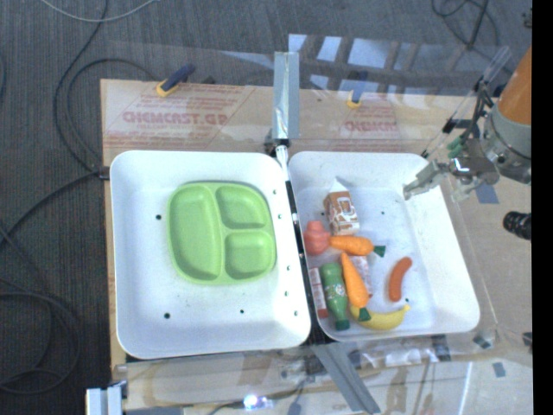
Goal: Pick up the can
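The can [342, 213] is brown with a white label and lies on its side in the upper middle of the right bin [458, 258]. My gripper [421, 183] hangs over that bin's upper right part, to the right of the can and a little further back, well apart from it. Nothing shows in its grasp. The grey arm with its orange band [522, 93] comes in from the right edge.
Below the can lie two carrots [356, 245], a pink toy [316, 238], a green bottle [335, 294], a banana [384, 319] and a sausage [397, 278]. The left bin [138, 258] holds a green divided plate [223, 232].
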`<state>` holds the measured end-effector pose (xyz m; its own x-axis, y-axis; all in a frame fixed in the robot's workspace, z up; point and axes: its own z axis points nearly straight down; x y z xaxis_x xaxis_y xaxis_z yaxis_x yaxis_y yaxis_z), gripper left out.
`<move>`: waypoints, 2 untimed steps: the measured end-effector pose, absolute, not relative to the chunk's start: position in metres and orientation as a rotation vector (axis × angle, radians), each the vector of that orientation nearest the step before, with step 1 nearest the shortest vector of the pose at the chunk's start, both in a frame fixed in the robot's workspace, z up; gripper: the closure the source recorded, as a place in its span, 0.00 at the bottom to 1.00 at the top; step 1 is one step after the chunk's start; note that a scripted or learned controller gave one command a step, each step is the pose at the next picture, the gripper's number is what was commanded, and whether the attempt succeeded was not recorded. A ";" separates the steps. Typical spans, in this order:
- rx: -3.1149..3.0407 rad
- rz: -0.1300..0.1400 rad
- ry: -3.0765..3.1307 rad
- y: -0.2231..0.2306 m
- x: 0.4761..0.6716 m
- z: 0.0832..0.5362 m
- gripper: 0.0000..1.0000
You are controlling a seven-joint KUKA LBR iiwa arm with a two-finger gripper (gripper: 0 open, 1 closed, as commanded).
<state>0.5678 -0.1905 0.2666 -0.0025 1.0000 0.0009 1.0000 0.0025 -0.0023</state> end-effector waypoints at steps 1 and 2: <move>-2.346 0.009 -2.087 -0.191 0.627 0.122 0.00; -2.299 0.001 -2.138 -0.205 0.632 0.094 0.00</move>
